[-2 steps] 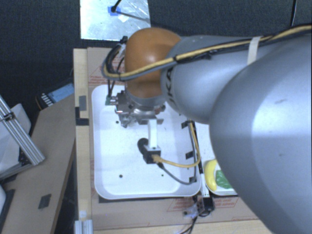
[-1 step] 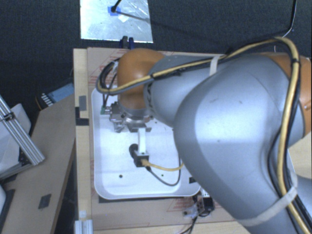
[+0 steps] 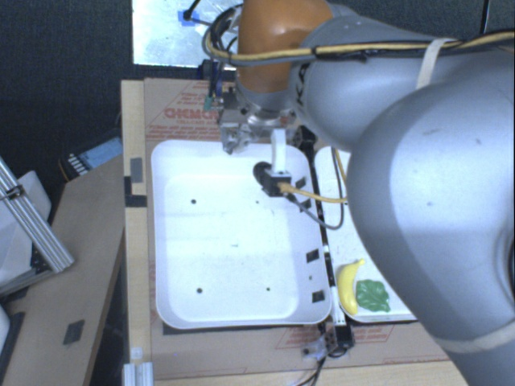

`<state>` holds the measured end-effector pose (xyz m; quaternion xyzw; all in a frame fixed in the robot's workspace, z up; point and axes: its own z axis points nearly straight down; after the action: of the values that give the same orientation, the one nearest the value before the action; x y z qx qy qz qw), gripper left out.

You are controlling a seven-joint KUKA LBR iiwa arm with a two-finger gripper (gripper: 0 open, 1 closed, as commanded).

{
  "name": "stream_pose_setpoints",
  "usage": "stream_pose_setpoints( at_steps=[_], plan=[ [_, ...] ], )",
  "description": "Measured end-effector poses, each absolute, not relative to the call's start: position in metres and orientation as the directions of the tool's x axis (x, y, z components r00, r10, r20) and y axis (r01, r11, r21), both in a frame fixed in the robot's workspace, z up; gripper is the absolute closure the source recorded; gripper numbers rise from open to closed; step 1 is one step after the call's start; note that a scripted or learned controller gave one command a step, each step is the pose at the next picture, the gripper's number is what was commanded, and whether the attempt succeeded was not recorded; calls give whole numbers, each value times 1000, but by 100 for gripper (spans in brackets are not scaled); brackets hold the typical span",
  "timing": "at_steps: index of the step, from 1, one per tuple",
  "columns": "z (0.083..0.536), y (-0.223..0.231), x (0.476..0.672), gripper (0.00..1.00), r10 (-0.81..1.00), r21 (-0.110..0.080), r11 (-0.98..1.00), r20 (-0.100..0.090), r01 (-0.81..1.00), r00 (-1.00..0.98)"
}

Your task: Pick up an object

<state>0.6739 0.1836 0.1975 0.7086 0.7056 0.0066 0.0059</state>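
White plastic bins sit side by side on the surface [image 3: 137, 240]. The left bin [image 3: 201, 240] lies under the wrist; the right bin [image 3: 378, 316] is largely covered by the grey arm [image 3: 418, 159]. The claw [image 3: 256, 139] hangs over the far rim of the left bin, below the orange band [image 3: 282, 22]; its state cannot be told from this angle. A yellow banana [image 3: 348, 288] and a green object [image 3: 373, 296] lie touching at the near left corner of the right bin, well apart from the claw.
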Motion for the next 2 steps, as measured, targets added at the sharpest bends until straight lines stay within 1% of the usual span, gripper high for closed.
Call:
stream_pose_setpoints(
  at_steps=[1,2],
  plan=[
    [115,237,610,100,1000,-9,8,1,1000,-8],
    [82,185,594,100,1000,-4,-3,-2,1000,3]
  ],
)
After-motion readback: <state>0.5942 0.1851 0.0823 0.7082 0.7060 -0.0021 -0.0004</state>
